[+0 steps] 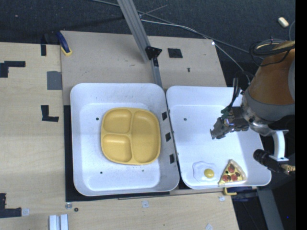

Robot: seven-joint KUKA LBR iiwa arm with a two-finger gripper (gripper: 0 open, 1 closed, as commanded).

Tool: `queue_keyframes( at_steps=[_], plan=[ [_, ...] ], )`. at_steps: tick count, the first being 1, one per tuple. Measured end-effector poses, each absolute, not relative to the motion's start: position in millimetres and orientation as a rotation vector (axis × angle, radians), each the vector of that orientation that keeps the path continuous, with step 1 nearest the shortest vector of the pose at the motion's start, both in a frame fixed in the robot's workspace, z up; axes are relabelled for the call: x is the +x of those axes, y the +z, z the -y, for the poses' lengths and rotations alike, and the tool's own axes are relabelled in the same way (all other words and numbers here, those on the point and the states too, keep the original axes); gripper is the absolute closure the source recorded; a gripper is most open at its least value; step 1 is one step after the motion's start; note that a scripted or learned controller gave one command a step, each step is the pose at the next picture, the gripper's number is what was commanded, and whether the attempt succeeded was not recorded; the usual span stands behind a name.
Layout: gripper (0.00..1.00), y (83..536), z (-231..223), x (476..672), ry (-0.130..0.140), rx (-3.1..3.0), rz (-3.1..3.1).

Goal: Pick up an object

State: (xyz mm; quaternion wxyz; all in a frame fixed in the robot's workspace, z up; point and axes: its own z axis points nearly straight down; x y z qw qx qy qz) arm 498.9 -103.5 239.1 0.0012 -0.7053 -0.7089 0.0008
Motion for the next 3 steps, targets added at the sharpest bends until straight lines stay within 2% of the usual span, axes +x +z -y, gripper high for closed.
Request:
queue_keyframes(
  at_steps=[3],
  plan=[
    [1.00,219,-47,549.0,0.002,-2.213,2.228]
  ],
)
